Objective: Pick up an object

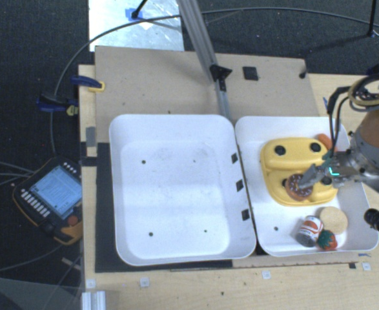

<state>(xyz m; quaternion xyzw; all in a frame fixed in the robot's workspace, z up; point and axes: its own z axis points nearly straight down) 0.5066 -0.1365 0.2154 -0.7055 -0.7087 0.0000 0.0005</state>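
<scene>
Brown disc (298, 186) on yellow toy (294, 168): gripper (310, 178) over it, jaw state untellable; risk of glancing off the curved toy

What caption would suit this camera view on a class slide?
Arm's gripper poised over a brown round object on the yellow toy in the right bin.

Two bins side by side on the bench, left bin (121, 173), right bin (254, 173) holding a large moulded object (292, 157) (rear), a can (309, 230) and disc (334, 219) in front, gripper (315, 176) over the moulded object.
</scene>
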